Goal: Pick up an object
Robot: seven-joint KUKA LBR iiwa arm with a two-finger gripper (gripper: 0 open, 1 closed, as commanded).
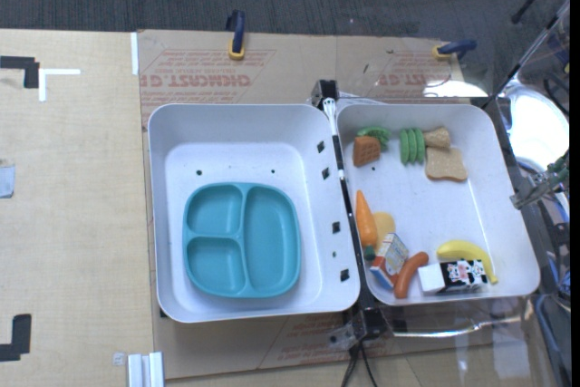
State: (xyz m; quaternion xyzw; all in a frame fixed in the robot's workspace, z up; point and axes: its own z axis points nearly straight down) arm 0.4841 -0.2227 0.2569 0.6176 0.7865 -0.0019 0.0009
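Note:
The right bin [485, 195] holds several toy foods. At its back lie an orange piece with a green top [367, 148], a green pea pod [412, 145] and a bread slice [446, 164]. Along the left wall is an orange carrot [364, 217], with a yellow piece [385, 224] beside it. Near the front are a small carton [391, 251], a red sausage [410, 275], a banana [468, 254] and a black-and-white milk box [458, 276]. My gripper [542, 183] sits at the view's right edge, just outside the right bin's right wall and apart from every object.
The left bin [172, 159] holds a teal divided plate [243, 240]. Both bins rest on a cardboard sheet [299, 68] held by a blue-and-yellow clamp [236, 33] at the back. Bare bench lies to the left.

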